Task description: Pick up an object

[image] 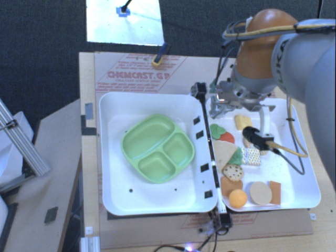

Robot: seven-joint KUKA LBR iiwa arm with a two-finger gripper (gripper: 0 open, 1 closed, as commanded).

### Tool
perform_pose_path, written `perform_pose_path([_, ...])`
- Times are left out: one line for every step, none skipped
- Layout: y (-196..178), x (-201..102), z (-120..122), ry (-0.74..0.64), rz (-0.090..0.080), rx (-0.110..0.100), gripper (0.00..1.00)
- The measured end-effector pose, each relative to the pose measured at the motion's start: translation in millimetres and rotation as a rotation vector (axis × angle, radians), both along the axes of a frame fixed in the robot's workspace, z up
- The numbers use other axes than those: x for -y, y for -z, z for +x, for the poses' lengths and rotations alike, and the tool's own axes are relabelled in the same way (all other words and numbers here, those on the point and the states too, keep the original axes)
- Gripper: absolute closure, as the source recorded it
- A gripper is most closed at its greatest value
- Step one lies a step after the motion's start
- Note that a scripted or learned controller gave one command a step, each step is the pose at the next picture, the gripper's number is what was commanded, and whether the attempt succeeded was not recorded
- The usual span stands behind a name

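Just below pincer (219, 111), toy foods (239, 164)

1. The single camera is sitting above the bench (68, 135), looking down at a slant, not straight overhead.
2. It is facing the two white bins side by side, the left bin (113, 193) nearer the frame's middle and the right bin (307, 185) reaching toward the right edge.
3. It is standing far enough back to be taking in both bins whole, plus the dark floor beyond the bench.
4. The arm (310, 62) is entering from the right, looming large and near the lens.
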State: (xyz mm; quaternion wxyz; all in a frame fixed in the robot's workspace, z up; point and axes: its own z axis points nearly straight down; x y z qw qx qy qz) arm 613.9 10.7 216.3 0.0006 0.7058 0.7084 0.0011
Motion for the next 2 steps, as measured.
perform_pose_path([-17.7, -2.4, -8.2, -0.002, 0.000, 0.000, 1.00])
perform_pose_path([-17.5, -5.2, 1.1, -0.003, 0.001, 0.000, 1.00])
